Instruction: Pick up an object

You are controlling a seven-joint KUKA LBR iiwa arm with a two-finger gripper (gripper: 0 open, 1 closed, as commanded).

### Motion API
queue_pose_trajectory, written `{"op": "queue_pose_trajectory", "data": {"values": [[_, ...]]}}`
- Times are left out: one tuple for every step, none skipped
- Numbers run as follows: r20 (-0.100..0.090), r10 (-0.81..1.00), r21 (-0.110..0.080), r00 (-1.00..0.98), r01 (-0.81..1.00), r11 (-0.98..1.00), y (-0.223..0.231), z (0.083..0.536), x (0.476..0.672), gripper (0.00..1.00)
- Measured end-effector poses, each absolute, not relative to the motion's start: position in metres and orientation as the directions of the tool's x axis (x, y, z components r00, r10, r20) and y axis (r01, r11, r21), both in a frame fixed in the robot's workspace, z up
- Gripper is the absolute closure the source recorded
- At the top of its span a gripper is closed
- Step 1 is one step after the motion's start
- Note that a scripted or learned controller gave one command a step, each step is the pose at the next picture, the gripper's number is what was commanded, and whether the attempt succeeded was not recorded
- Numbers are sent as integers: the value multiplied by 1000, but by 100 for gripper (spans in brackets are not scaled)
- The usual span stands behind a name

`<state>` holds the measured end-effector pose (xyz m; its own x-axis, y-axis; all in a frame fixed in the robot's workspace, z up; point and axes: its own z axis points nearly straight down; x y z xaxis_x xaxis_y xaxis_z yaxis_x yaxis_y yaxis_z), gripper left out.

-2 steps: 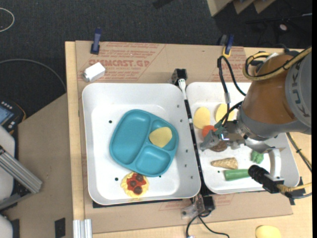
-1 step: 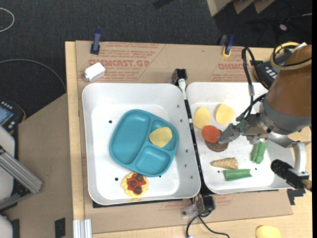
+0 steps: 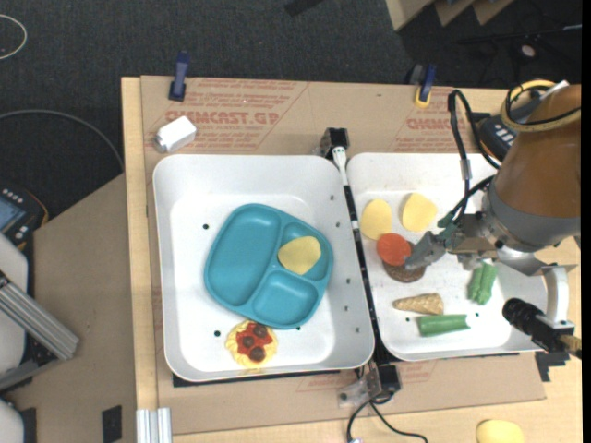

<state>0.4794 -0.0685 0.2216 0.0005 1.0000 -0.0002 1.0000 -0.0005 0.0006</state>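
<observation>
Your jaws (image 3: 417, 258) sit low in the right bin (image 3: 388, 344), right at a red round piece (image 3: 394, 246) that rests on something brown (image 3: 403, 270). The dark fingertips overlap that brown thing's edge, and from this slanted view you cannot tell whether they are spread or pressed together, or whether anything lies between them. Treat nothing as held.

The likeliest failure is a pinch on the wrong thing. The red piece and the brown thing touch each other, so closing here could catch one rim and push the other aside, or squeeze both and let them slip on the lift.

Crowding is the second risk. Two yellow rounds (image 3: 377, 218) (image 3: 418, 211) lie just beyond the jaws, the nearer one almost touching the red piece. A tan cone (image 3: 419, 303) and a long green piece (image 3: 441, 322) lie just on the near side, and another green piece (image 3: 480, 282) sits under the wrist. A sideways nudge could scatter any of them.

The bin's dividing wall stands close on the jaws' far side, leaving little room there. The blue plate (image 3: 242, 266) in the left bin (image 3: 185, 210), with its yellow piece (image 3: 299, 254), lies well apart and out of trouble.
</observation>
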Motion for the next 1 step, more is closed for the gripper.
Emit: {"op": "queue_pose_trajectory", "data": {"values": [[0,1000,1,1,1000,0,-69,222,479,0]]}}
